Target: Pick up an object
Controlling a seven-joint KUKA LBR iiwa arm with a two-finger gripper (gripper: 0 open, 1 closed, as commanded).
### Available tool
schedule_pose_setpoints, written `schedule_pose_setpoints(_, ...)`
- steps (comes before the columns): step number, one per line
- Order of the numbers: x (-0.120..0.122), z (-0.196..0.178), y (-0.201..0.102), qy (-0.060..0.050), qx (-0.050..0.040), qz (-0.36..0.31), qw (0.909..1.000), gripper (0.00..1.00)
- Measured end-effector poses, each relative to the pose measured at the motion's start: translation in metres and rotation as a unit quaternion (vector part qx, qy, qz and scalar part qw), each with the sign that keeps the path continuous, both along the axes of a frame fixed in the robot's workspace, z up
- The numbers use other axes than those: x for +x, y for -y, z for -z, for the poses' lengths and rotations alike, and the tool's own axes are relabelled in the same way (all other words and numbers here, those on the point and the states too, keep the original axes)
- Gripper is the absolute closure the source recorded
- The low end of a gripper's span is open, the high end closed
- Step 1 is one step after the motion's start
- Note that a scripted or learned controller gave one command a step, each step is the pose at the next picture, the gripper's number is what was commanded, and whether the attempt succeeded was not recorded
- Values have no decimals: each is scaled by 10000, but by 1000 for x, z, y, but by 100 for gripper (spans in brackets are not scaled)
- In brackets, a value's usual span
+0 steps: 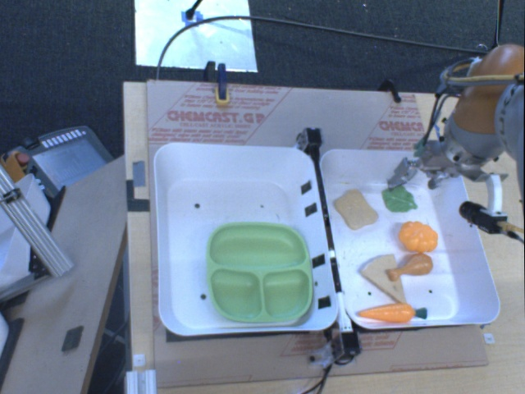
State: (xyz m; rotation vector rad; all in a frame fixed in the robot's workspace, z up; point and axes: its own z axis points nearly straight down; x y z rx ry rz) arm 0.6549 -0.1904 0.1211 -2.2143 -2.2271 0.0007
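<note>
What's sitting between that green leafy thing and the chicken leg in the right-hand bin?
The orange pumpkin lies between the green leaf and the drumstick, seen in the camera view.

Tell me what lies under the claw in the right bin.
A green toy piece lies on the bin floor just below the claw. Whether they touch cannot be told.

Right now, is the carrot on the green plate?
No, the carrot lies in the right bin near its front edge, while the green plate sits in the left bin.
</note>
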Motion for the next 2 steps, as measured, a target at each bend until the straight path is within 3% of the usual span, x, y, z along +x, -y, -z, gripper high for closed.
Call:
schedule_pose_setpoints(1,2,-15,1,36,-11,-9,10000,100)
schedule_pose_setpoints(2,10,-79,0,53,-15,2,10000,100)
